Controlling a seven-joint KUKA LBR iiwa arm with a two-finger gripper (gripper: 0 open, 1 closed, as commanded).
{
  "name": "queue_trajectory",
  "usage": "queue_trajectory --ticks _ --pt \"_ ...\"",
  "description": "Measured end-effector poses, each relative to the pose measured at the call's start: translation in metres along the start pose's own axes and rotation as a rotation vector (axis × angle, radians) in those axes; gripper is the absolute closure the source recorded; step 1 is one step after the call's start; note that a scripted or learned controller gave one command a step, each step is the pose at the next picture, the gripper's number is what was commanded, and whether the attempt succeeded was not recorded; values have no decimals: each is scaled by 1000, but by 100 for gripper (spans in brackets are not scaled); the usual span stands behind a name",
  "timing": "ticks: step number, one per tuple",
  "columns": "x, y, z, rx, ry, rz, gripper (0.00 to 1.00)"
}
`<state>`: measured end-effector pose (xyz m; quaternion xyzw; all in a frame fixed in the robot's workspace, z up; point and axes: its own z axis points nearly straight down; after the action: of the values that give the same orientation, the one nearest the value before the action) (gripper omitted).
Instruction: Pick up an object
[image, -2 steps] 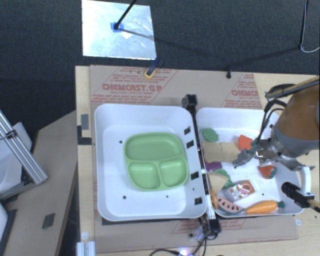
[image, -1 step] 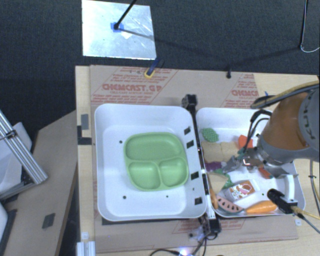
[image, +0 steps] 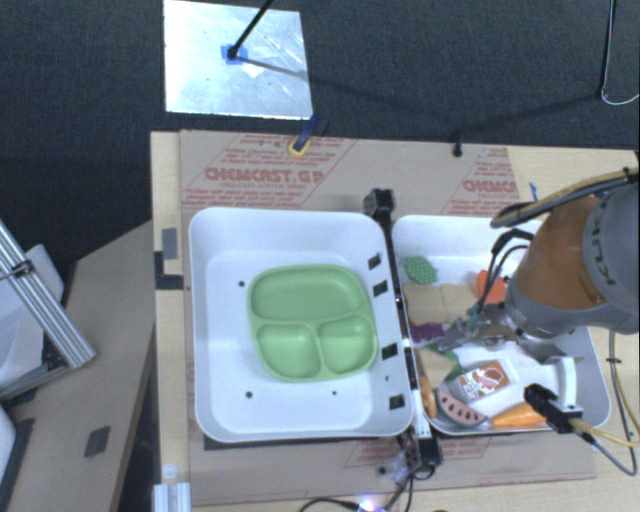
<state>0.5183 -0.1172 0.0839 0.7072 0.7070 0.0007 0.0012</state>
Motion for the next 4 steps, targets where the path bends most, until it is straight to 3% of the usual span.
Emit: queue_trajectory --ticks 1,3,4 --pt "0 1 -12 -2 1 -2 100" --pt "-2 1 -122 -2 -1 -5 100" --pt "-3 3 -142 -1 0 -5 100"
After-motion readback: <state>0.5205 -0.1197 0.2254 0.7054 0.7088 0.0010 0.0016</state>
